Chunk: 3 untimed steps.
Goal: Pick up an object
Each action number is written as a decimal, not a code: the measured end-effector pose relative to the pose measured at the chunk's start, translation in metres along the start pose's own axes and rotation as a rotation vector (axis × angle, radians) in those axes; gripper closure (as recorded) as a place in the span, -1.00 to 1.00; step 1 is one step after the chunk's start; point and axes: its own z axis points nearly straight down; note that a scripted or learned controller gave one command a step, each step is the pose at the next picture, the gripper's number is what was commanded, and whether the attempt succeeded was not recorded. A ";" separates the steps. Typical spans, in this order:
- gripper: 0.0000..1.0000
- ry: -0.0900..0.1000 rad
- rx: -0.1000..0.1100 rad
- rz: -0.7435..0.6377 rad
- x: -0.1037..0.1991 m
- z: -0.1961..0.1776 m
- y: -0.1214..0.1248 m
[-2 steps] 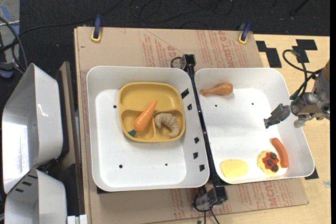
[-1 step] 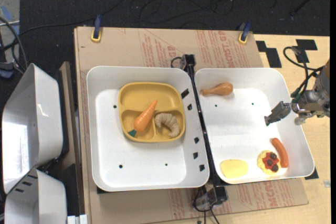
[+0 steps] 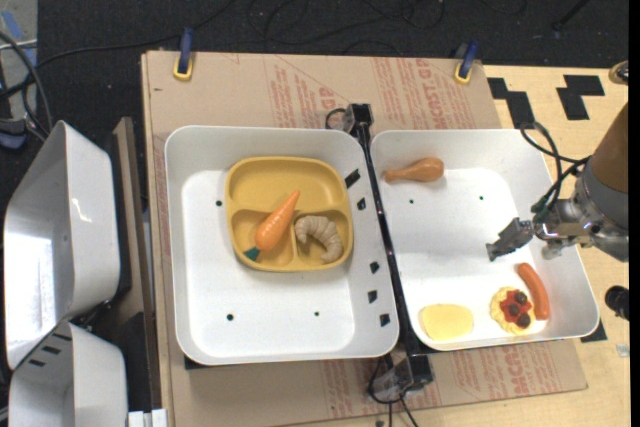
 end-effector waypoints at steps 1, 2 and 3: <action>-1.00 -0.001 -0.003 0.000 -0.009 0.052 0.005; -1.00 0.000 -0.001 0.000 -0.010 0.115 -0.001; 1.00 -0.001 -0.006 0.001 -0.010 0.102 0.001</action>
